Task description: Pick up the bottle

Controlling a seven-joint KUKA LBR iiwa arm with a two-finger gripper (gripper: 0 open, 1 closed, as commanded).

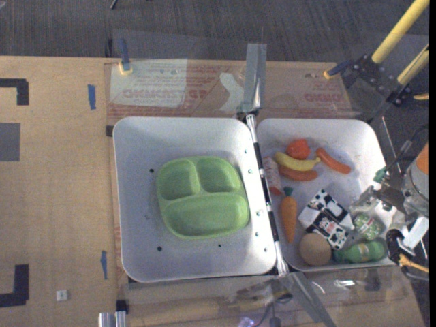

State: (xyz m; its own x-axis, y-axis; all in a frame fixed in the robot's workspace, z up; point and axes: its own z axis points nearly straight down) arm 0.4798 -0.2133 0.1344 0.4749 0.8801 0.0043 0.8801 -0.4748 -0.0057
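- camera view: table (54,182), light wood, with black and blue tape marks on its left part; two white bins side by side upon it.
- left bin (136,251): holds one green plate (202,197) with three compartments, lying flat near the bin's middle.
- right bin (361,138): holds the toy food and the bottle.
- tomato (298,148), red-orange, near the bin's upper middle.
- banana (296,161), yellow, just below the tomato and touching it.
- sausage (298,174), red-orange, lying under the banana.
- chilli (333,161), red, to the right of the banana, slanted.
- carrot (289,214), orange with a green top, lying lengthwise near the bin's left wall.
- a small pinkish item by the left wall above the carrot; too blurred to name.
- carton (327,218), black and white cow pattern, in the bin's lower middle, tilted.
- potato (315,248), tan and round, just below the carton, touching it.
- bottle (361,251), green, lying on its side along the bin's lower wall, right of the potato.
- gripper (381,210), at the bin's right side, just above the bottle; arm enters from the right with an orange band at the frame edge.
- fingers: cannot tell whether apart or together; the wrist parts and clutter hide them. nothing is seen clamped between them.
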